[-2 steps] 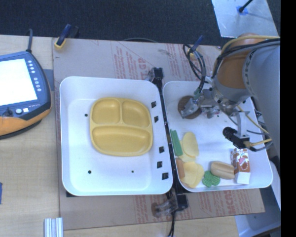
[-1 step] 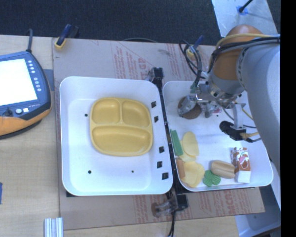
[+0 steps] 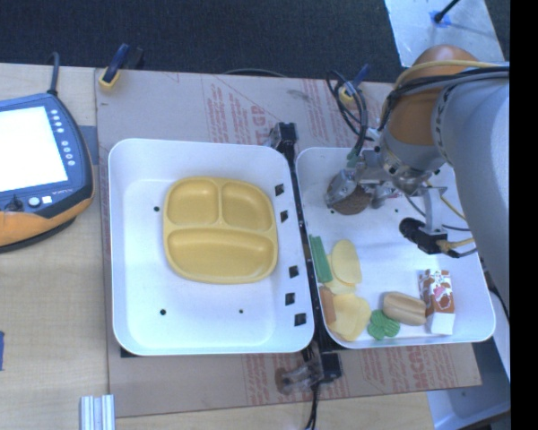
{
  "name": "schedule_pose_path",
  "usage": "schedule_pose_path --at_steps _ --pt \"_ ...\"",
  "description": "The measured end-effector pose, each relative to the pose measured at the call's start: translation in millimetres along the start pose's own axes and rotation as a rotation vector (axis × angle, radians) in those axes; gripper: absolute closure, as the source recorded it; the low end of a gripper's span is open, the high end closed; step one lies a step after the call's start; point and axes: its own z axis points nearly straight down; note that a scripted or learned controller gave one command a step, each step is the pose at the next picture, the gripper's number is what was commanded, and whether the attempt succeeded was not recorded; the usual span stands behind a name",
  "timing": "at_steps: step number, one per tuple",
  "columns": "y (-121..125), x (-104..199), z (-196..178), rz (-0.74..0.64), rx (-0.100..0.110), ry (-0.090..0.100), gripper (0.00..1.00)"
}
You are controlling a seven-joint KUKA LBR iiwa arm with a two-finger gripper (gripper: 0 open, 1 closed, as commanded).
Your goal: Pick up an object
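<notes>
My arm (image 3: 462, 124) reaches in from the right and my gripper (image 3: 348, 189) hangs low over the far left corner of the right bin (image 3: 390, 262). Straight under it lies a brown lump (image 3: 351, 206), close to the bin's back wall and near the wall shared with the other bin. The gripper is on top of the lump or just above it; from this angle I cannot tell whether my gripper is released or clenched, nor whether it has hold of the lump.

The other things in this bin sit along the near side, well apart from the gripper. A green strip (image 3: 319, 259) lies against the left wall. Just beside it is a pale yellow piece (image 3: 345, 262), and a second yellow piece (image 3: 351, 315) lies nearer the front, with a small orange bit (image 3: 327, 301) at its left edge. A green ridged piece (image 3: 383, 327) lies just right of that, then a tan bread roll (image 3: 403, 307), and a red and white carton (image 3: 437, 299) near the right wall.

The left bin (image 3: 134, 240) holds a yellow divided plate (image 3: 221, 229), lying flat in its middle. Both bins rest on a sheet of cardboard (image 3: 206, 106). On the bench to the far left lies a control tablet (image 3: 27, 164) with a bright screen.
</notes>
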Motion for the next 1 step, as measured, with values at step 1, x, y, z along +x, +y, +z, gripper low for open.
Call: schedule_pose_path --at_steps 1 --pt "3.9 -85.7 -72.9 0.001 -0.027 -0.007 0.00"
